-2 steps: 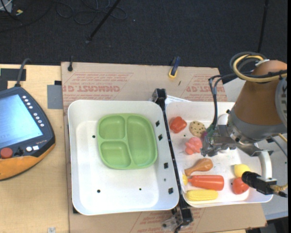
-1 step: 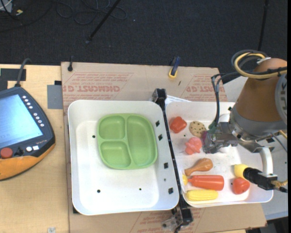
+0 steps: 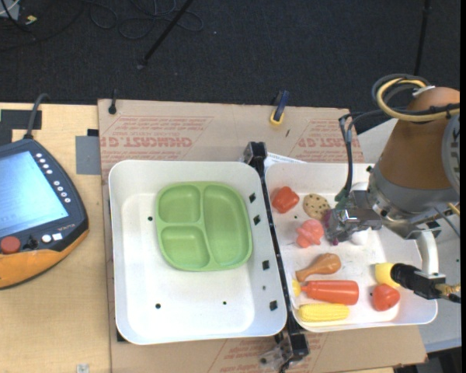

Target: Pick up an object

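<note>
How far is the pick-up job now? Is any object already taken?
Nothing looks picked yet: the toy foods, such as the pink piece and the drumstick, lie in the right bin. In hand: the claw is low beside the pink piece. Grasping and lifting remain.

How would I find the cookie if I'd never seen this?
Look in the right bin, the one with toy food. Near its far edge, beside the red tomato, lies the cookie: the one flat, tan, speckled round.
</note>
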`<move>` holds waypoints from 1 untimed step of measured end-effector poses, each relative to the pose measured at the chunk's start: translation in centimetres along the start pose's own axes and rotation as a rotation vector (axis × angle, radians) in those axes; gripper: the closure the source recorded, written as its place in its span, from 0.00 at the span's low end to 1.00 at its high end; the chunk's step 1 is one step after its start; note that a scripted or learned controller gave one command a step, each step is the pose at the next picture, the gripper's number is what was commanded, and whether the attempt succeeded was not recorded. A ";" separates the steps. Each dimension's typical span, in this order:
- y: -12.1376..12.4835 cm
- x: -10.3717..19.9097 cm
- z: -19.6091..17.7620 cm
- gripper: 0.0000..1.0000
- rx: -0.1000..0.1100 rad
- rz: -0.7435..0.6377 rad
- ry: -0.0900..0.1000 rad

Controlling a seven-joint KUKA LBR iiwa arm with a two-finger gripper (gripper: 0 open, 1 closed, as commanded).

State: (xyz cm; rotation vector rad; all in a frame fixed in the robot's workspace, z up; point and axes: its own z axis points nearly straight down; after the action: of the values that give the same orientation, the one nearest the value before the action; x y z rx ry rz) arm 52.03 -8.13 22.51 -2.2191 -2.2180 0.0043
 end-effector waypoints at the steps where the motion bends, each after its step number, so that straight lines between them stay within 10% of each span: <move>1: -0.6 0.5 -1.1 1.00 -0.001 -0.002 0.000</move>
State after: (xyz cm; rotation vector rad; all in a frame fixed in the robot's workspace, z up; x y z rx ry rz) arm 51.41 -7.61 23.61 -2.2175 -2.2205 0.0033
